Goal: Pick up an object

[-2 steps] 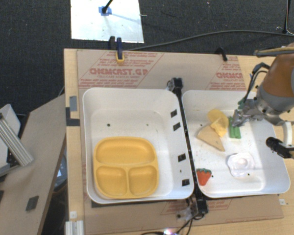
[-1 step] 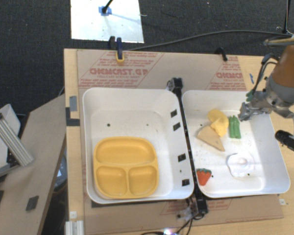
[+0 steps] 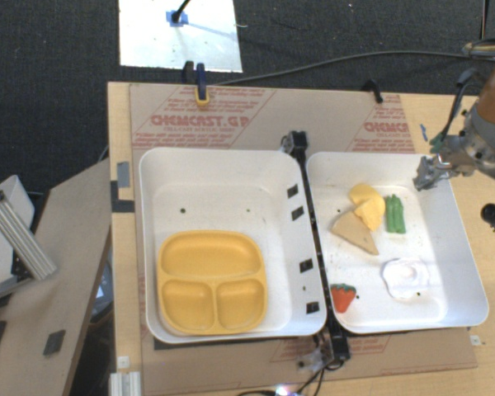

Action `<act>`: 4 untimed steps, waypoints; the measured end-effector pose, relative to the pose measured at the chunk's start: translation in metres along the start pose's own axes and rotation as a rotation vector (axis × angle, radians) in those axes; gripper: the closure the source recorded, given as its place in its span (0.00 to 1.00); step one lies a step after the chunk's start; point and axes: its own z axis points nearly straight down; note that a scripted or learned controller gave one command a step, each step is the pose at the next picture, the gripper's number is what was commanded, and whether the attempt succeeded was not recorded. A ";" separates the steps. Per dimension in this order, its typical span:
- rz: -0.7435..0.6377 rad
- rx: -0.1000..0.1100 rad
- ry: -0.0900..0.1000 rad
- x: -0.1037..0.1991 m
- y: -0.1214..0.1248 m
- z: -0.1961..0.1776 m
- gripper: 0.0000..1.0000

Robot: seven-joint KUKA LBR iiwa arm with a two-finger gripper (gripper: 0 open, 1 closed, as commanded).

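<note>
The right bin (image 3: 458,246) holds a yellow lumpy piece (image 3: 368,205), a green pod (image 3: 394,214), a tan wedge (image 3: 355,231), a white round piece (image 3: 404,275) and a red strawberry (image 3: 343,296) near the front left corner. My gripper (image 3: 430,174) hangs over the bin's back right corner, up and to the right of the green pod, apart from every object. Nothing shows between its fingertips.
The left bin (image 3: 223,180) holds a yellow divided tray (image 3: 213,281). A black divider with clips (image 3: 307,238) runs between the bins. A blue clamp (image 3: 200,83) sits at the board's back edge. A cable (image 3: 355,58) crosses behind the bins.
</note>
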 end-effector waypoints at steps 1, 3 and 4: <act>-0.004 0.004 0.002 0.055 -0.006 0.009 1.00; -0.002 0.004 0.002 0.156 -0.024 0.019 1.00; -0.004 0.002 0.002 0.216 -0.025 0.011 1.00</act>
